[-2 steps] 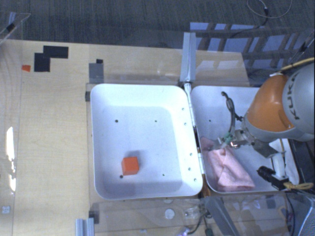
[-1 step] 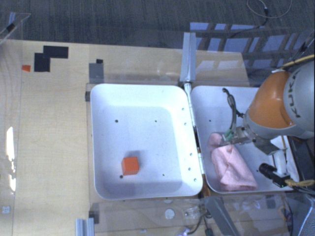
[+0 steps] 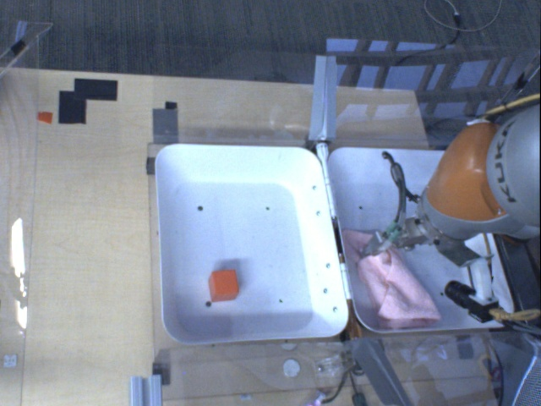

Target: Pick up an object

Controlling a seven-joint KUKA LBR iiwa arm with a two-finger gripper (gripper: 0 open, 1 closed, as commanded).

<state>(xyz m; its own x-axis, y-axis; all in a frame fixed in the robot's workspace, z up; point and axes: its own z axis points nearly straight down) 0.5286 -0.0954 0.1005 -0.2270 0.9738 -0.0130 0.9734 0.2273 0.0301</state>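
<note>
Camera view: two white bins side by side on a wooden tabletop [image 3: 84,252].
Left bin [image 3: 177,176]: holds an orange block [image 3: 224,285] near its front-left corner.
Right bin [image 3: 363,184]: holds a crumpled pink cloth [image 3: 393,290].
Arm [image 3: 469,184]: reaches over the right bin.
Pincer [image 3: 390,238]: at the cloth's upper edge; whether it is open, closed or gripping cannot be told.

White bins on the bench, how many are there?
2. The left bin holds an orange block. The right bin holds a pink cloth, with the gripper over it. The arm hides part of that bin.
</note>
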